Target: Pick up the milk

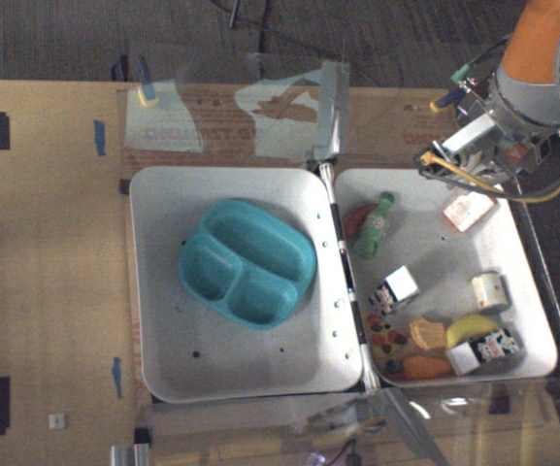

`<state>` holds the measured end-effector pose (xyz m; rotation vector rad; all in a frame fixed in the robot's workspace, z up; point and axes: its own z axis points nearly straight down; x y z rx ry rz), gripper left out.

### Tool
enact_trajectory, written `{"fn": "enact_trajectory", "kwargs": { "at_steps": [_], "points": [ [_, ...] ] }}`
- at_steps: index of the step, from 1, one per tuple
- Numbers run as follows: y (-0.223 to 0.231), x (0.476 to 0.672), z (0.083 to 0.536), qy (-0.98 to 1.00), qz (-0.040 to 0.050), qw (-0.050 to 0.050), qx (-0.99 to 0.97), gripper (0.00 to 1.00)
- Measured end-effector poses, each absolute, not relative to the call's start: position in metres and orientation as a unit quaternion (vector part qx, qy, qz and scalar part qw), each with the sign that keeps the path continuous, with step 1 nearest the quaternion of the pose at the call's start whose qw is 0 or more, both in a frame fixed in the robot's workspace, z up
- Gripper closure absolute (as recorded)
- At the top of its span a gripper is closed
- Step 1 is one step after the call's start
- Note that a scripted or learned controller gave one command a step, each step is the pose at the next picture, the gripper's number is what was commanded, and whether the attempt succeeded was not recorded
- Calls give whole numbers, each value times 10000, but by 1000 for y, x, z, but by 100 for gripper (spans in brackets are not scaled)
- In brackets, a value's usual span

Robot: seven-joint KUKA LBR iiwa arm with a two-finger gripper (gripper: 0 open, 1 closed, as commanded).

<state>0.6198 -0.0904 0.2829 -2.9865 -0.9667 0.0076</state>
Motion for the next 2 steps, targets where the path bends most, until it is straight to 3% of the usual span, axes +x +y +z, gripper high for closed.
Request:
{"fn": "enact_trajectory", "kwargs": {
  "at_steps": [1, 2],
  "points": [
    [-78, 520, 269, -3236, 19, 12, -9462, 100],
    [-99, 482, 250, -2676, 24, 18, -9635, 100]
  ]
}}
